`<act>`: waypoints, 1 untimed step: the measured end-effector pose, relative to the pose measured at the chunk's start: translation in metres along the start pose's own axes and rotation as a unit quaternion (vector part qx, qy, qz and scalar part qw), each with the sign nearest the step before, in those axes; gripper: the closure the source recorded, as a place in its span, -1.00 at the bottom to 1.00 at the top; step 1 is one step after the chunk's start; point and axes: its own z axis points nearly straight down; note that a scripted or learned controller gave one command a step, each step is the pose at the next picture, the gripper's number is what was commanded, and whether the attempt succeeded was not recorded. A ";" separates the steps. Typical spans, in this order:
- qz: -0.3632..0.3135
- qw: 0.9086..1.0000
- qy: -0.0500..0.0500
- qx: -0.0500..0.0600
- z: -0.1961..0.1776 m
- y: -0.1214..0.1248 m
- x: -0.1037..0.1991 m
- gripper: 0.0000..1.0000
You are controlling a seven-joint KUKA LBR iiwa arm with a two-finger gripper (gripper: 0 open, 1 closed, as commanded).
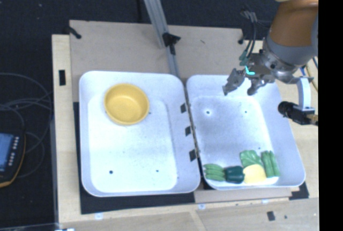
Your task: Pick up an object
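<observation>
The gripper (pixel 242 87) is hovering over the far end of the right bin (pixel 284 117), its fingers (pixel 231 85) spread wide and holding nothing. Green and yellow toy vegetables (pixel 244 168) are lying clustered at that bin's near edge, while a yellow bowl (pixel 126 104) is sitting upright in the left bin (pixel 134 165).

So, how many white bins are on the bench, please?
2. The left bin holds a yellow bowl near its far left corner. The right bin holds green and yellow items along its near edge, with the gripper above its far end.
</observation>
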 end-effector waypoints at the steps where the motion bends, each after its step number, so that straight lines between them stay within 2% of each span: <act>1: 0.000 1.000 0.000 0.000 0.000 0.000 0.000 -1.00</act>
